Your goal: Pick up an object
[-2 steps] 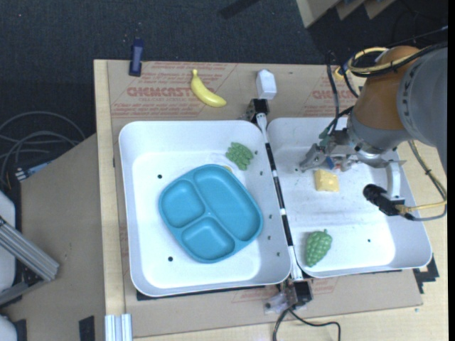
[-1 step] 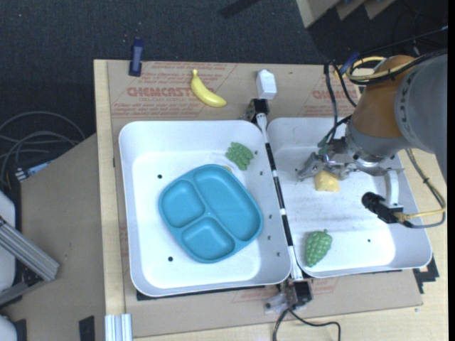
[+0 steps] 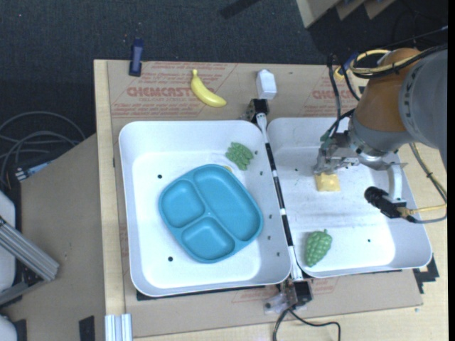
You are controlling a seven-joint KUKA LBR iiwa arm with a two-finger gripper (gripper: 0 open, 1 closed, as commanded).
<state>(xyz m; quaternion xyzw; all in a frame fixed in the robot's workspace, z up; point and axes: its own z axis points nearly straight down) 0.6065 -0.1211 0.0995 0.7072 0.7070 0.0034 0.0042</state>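
A small yellow block (image 3: 328, 183) lies in the right bin (image 3: 398, 251), toward its far left part. My gripper (image 3: 328, 166) points down directly above the block's far edge, touching it or nearly so. A green bunch of grapes (image 3: 318, 247) rests near the right bin's front left corner. In the left bin (image 3: 142, 190) sits a blue divided plate (image 3: 209, 212), with another green bunch (image 3: 240, 155) just beyond it by the far right wall.
A yellow banana (image 3: 207, 91), a small blue object (image 3: 136, 57) and a white object (image 3: 266, 84) lie on the bench behind the bins. The grey arm with its orange band (image 3: 387, 105) hangs over the right bin's far right side. Cables trail by the wrist.
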